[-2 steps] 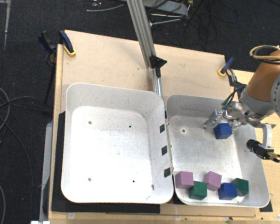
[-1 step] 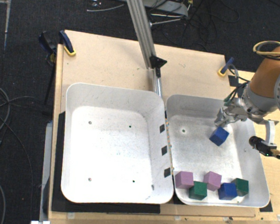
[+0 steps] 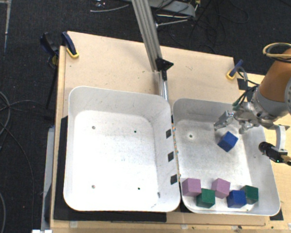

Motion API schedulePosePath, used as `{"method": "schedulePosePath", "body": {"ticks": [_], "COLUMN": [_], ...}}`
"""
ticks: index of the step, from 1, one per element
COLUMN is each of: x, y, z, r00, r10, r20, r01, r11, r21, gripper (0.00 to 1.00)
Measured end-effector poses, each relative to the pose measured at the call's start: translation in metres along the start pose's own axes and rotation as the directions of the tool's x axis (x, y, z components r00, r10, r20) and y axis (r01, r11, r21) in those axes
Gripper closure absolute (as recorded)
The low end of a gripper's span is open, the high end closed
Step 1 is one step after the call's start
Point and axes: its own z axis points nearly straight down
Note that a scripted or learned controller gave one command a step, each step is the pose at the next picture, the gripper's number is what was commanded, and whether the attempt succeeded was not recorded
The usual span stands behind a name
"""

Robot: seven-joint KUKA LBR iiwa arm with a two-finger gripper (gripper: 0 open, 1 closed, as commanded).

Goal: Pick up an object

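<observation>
A blue cube (image 3: 228,141) sits tilted on the floor of the right bin (image 3: 202,120), in its far half. My gripper (image 3: 232,126) hangs just beyond and above it, fingers spread apart and open. The cube shows below the fingertips, not between them. Along the near wall of the same bin lie a purple cube (image 3: 192,186), a green cube (image 3: 206,197), a second purple cube (image 3: 221,187), another blue cube (image 3: 236,198) and a second green cube (image 3: 251,194).
The left bin (image 3: 72,131) stands beside the right one, their rims touching along the middle. A slanted metal pole (image 3: 147,32) reaches down to the bins' far junction. Clamps (image 3: 67,44) grip the bench's far corners.
</observation>
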Motion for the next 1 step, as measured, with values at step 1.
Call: {"method": "schedulePosePath", "body": {"ticks": [1], "x": [0.0519], "y": [-0.0433], "z": [0.0085], "r00": [1.0], "r10": [-0.003], "r20": [-0.001], "r01": [0.003], "r11": [1.0], "r21": [0.001], "gripper": [0.0]}}
